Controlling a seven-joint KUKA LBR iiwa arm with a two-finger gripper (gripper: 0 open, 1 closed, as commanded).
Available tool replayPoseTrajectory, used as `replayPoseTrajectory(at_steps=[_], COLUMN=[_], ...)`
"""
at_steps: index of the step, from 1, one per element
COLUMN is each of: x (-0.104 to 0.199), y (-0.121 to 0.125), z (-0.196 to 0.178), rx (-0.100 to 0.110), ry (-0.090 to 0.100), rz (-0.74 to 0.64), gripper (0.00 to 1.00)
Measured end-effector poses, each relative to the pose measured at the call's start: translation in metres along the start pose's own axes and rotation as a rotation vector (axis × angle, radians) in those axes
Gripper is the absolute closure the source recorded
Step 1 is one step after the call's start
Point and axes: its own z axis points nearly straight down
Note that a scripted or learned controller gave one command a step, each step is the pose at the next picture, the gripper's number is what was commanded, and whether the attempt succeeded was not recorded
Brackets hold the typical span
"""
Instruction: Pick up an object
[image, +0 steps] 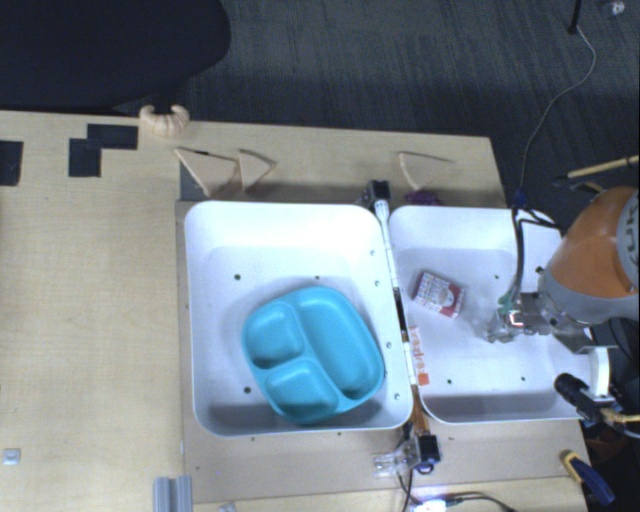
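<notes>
Jaws unclear, gripper (507, 322) just right of small red packet (439, 293), right bin (470, 405)

On your counter (90, 330) the two shallow white plastic bins sit side by side, touching along their shared edge, and the left bin (210, 240) holds a blue three-compartment plastic tray (314, 352) lying flat in its near half. In the right bin (470, 240) you have a small red and white rectangular packet (439, 294) lying near the middle, toward the shared edge. The end effector (508, 326) sits to the packet's right, apart from it and low over the bin's right side.
</notes>
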Motion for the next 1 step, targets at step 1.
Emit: replayPoseTrajectory(at_steps=[1], x=[-0.0421], y=[-0.0141], z=[-0.0141], rx=[0.006], ry=[0.001], rz=[0.001], gripper=[1.00])
